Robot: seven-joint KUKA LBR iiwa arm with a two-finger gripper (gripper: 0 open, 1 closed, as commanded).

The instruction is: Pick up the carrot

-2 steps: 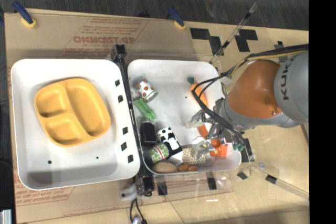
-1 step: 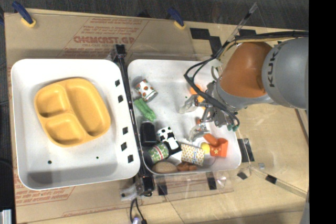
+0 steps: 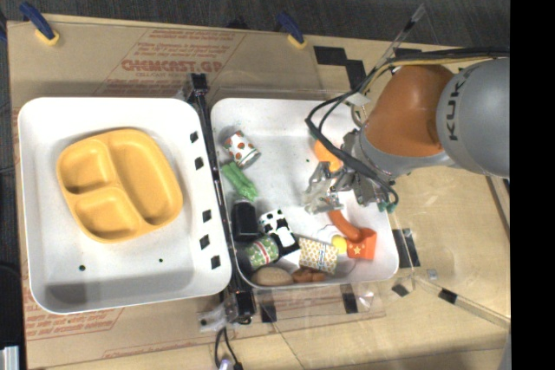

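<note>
One carrot (image 3: 323, 153) lies just beside the claw (image 3: 323, 191) (finger state unclear).

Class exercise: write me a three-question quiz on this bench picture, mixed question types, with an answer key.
1. True or false: the yellow divided tray lies in the left bin.
2. Multiple choice: the claw is above A) the left bin, B) the right bin, C) the cardboard.
3. Fill in: the toys in the right bin crowd along its ____ edge, the one nearest the camera.

Key: 1 true; 2 B; 3 bottom.
</note>
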